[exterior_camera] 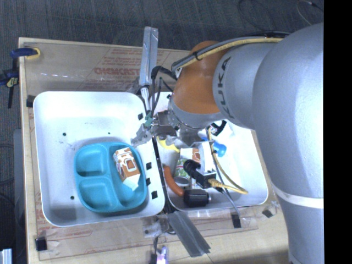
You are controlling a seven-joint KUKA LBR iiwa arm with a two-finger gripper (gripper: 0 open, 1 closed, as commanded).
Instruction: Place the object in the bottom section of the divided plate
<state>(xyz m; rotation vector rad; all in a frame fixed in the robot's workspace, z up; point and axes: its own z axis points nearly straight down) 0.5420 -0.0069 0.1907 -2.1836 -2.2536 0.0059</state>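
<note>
A small box (126, 165) is being seen lying in the blue divided plate (91, 188), so little is being left; the gripper's (149, 126) state cannot be told.

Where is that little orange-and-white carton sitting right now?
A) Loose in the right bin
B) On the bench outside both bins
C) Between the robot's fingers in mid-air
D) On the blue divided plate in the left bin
D: the carton lies on the blue divided plate, in its large section at the right side, inside the left bin.
</note>
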